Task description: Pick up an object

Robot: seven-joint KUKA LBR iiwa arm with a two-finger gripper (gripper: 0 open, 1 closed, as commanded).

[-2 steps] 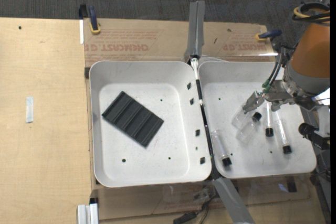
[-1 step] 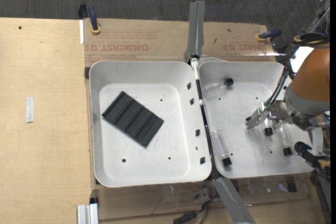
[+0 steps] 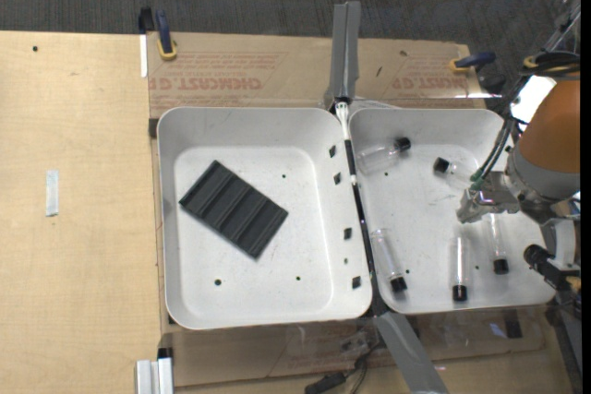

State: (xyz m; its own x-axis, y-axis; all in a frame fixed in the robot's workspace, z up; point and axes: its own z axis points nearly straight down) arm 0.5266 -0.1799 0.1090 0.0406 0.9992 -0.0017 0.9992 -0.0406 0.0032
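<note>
Hovering low in the right bin (image 3: 420, 120), the tool (image 3: 476, 203), whose grip I cannot tell, sits among clear tubes (image 3: 458, 265) lying scattered near it, round and slick enough, I judge, to roll away from a closing pinch.

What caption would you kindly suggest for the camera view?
Arm's tool over right bin of clear tubes; dark ribbed panel in left bin.

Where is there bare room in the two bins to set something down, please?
The left bin has bare floor along its near edge and far right corner, around the dark ridged panel. The right bin is crowded with capped clear tubes and the tool.
</note>
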